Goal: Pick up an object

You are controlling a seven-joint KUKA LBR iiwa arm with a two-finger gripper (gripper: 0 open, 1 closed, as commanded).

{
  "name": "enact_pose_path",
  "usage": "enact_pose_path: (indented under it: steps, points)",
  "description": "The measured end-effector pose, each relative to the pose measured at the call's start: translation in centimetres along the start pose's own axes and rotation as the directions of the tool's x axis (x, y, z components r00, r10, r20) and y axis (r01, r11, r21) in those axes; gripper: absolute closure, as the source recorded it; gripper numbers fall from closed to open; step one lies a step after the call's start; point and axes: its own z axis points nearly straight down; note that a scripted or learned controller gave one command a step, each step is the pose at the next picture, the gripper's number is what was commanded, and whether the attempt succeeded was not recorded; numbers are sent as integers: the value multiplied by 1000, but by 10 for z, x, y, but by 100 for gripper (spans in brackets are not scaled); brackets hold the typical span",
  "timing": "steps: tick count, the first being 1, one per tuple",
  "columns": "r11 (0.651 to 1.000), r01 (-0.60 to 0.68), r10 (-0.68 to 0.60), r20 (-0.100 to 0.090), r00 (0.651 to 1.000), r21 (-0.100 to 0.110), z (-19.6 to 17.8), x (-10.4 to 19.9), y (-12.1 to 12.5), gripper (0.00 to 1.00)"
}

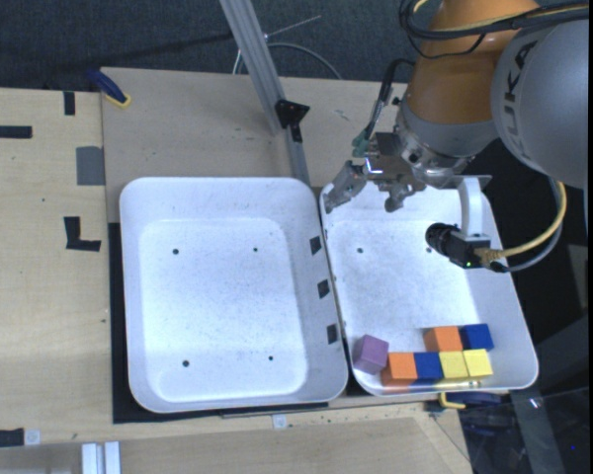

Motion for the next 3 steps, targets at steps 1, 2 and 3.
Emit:
enact_pose_path:
  steps: [1,2,3]
  points:
    - [1000,-5,5,4,1000,8,55,-2,17,0]
    - [1000,-4,4,4,1000,8,108,-3,42,0]
    - [1000,-4,4,1,1000,5,91,5,11,0]
